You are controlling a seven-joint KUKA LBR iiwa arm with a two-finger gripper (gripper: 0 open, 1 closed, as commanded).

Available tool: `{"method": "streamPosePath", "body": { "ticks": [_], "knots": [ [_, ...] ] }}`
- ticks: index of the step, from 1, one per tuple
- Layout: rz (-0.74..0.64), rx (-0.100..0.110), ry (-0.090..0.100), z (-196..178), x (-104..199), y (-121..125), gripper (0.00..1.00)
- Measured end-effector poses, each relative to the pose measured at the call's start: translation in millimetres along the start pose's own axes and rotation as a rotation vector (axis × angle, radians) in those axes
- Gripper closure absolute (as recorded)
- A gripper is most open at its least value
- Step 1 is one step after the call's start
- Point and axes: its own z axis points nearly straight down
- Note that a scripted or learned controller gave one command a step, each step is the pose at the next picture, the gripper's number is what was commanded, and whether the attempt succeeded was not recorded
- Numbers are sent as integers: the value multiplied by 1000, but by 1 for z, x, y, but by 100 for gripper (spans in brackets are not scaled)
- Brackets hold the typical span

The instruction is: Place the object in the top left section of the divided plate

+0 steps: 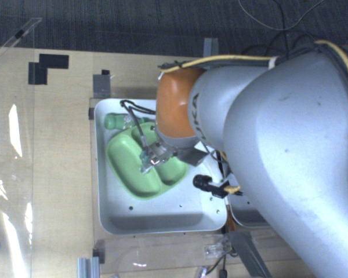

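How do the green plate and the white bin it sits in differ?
1. Colour: the green plate is light green; the white bin is white.
2. Outline: the plate is rounded, the bin roughly rectangular.
3. Size: the plate covers only the bin's upper-left part; the bin encloses it.
4. Interior: ridges split the plate into sections; the bin floor is undivided.
Shared: both shallow and open-topped. The gripper is over the plate.

arm (pixel 267 132) overhangs divided plate (pixel 127 167); bin (pixel 162 222) front floor open
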Motion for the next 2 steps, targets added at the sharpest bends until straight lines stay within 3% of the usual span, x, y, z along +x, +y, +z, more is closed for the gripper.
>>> {"method": "streamPosePath", "body": {
  "ticks": [1, 2],
  "knots": [
    [-104, -30, -19, -107, -23, 21, 100],
    [-109, -37, -22, -118, -22, 23, 100]
  ]
}}
